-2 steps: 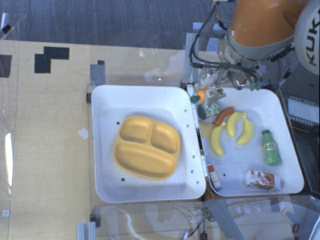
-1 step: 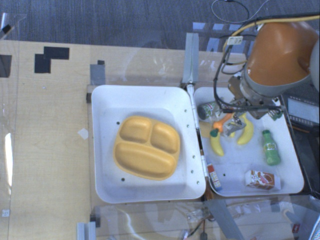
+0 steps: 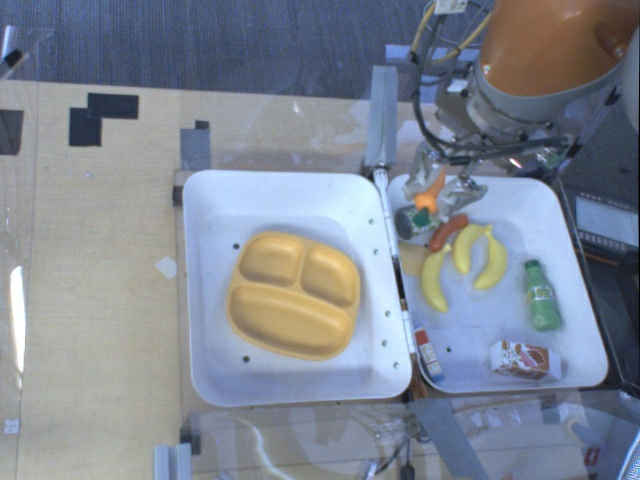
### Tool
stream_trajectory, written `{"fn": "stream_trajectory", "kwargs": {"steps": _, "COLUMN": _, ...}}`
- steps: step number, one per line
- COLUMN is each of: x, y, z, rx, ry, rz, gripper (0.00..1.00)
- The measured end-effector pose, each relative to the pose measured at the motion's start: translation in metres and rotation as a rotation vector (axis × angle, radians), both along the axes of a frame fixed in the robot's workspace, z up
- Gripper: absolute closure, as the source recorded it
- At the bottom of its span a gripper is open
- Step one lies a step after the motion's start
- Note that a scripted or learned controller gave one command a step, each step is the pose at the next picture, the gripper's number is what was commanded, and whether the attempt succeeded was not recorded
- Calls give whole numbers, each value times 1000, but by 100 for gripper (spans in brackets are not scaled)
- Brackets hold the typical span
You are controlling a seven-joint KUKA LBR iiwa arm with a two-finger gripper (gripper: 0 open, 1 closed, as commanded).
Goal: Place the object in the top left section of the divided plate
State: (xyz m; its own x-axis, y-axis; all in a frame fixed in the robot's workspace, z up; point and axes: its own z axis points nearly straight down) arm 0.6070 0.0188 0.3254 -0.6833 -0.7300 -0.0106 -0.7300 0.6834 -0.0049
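I see the tabletop (image 3: 100, 268) carrying two white bins, with the arm (image 3: 550, 28) looming over the right bin (image 3: 570, 218). I'll place everything from the yellow divided plate (image 3: 295, 293), which lies in the middle of the left bin (image 3: 210, 228) with all its sections bare. Right of the plate, across the divider, the fingers (image 3: 440, 190) hang at the right bin's near-left corner, just above an orange carrot-like piece (image 3: 428, 200) and a red sausage (image 3: 449, 231); whether they are apart or clamped on anything I cannot tell. Further right of the plate lie the bananas (image 3: 462, 263), a green bottle (image 3: 541, 295), and lower down a small carton (image 3: 523, 360)
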Motion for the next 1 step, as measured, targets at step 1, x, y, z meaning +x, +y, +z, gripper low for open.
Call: {"fn": "stream_trajectory", "kwargs": {"steps": 1, "x": 24, "y": -41, "z": 29, "rx": -1, "ry": 0, "rz": 41, "gripper": 100}}
